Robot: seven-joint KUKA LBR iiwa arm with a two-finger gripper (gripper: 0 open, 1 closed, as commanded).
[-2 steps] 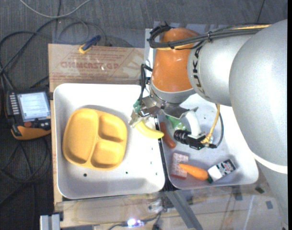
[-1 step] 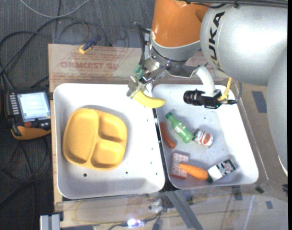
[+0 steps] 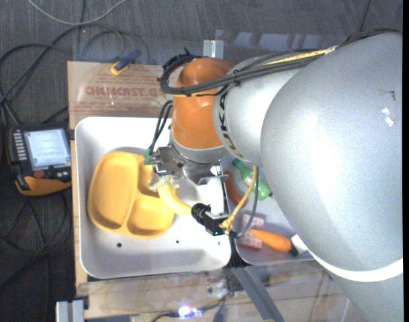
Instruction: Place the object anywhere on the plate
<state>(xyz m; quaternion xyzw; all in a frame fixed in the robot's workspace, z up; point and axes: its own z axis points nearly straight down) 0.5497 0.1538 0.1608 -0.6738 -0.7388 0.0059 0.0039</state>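
Where the grey arm's gripper (image 3: 165, 182) hangs over the yellow divided plastic plate's (image 3: 113, 190) right edge, a yellow banana-like piece (image 3: 172, 198) sits beneath; grip state unclear

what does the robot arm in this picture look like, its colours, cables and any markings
The large, rounded, light grey arm has an orange band above the wrist, with black lettering at the seam. Black cables loop over the band. A metallic wrist block sits below it, and a yellow cable runs to a black connector.
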